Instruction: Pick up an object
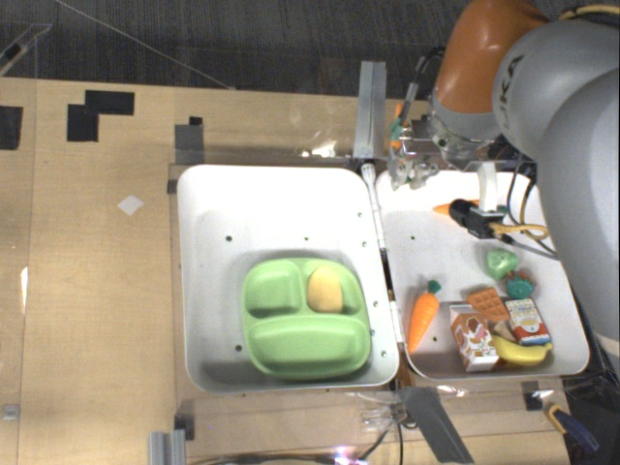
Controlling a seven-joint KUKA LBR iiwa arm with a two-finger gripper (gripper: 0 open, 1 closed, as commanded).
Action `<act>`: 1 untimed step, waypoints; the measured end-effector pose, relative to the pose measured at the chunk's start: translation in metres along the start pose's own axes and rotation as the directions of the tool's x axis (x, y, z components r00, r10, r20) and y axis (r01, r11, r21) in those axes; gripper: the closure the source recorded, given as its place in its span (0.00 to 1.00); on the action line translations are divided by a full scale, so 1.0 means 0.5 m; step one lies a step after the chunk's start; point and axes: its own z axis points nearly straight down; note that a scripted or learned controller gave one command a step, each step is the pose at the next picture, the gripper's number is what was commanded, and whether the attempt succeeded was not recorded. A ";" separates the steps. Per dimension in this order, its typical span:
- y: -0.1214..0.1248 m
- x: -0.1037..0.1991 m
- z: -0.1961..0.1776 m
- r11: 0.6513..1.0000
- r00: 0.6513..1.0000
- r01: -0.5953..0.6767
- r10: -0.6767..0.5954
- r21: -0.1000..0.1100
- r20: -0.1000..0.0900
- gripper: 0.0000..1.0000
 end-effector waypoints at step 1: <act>0.000 -0.001 0.001 1.000 1.000 0.000 0.000 0.001 0.001 0.00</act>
